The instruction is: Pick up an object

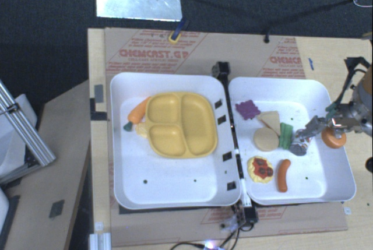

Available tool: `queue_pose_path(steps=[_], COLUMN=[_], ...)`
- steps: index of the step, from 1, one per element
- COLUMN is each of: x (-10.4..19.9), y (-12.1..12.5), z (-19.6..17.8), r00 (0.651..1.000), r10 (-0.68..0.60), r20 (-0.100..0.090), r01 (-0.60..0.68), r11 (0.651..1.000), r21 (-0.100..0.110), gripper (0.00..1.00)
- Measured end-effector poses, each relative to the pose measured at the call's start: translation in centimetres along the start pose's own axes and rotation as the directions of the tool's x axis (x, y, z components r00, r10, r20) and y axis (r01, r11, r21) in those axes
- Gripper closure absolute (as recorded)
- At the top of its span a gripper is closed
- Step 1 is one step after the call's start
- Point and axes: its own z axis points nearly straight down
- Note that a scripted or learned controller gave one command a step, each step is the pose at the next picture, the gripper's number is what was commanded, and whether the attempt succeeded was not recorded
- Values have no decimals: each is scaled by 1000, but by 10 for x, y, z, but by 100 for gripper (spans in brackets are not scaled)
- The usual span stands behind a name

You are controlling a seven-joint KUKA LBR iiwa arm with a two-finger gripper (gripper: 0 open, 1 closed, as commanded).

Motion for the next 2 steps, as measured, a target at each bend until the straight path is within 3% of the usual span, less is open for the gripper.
queue_pose_path(steps=[1,2], x=[0,-1], y=[2,8], z=[-5,56], r00=[1000,1000], r10=[-3,-2], r20=[3,1], r01=[3,2], r11=[1000,1000], r21=[-11,-6], gripper=[0,0])
